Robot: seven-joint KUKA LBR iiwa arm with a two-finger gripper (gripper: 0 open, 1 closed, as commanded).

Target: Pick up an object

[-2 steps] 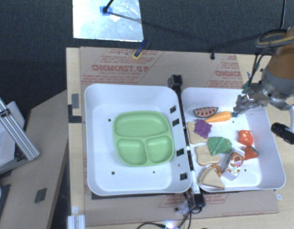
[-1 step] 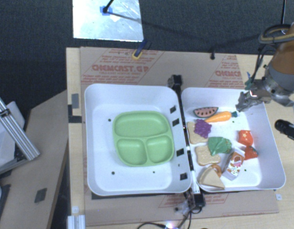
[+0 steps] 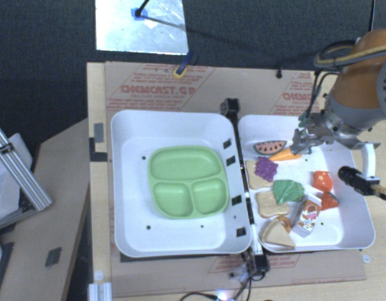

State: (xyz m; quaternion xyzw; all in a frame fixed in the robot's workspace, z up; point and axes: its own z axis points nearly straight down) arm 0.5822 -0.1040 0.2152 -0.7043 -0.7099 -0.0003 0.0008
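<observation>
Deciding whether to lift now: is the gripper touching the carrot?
Cannot tell. In the camera view the gripper sits right over the carrot's near end in the right bin, overlapping it, but neither contact nor gap shows plainly.

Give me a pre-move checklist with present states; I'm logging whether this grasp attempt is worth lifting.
1. Gripper down in the right bin: ok.
2. Gripper over a target, at the carrot beside the watermelon slice: ok.
3. Carrot seen between the fingers: cannot tell.
4. Neighbours clear of the gripper: purple grapes and green lettuce lie apart: ok.
5. Green divided plate in the left bin, away from the arm: ok.
</observation>
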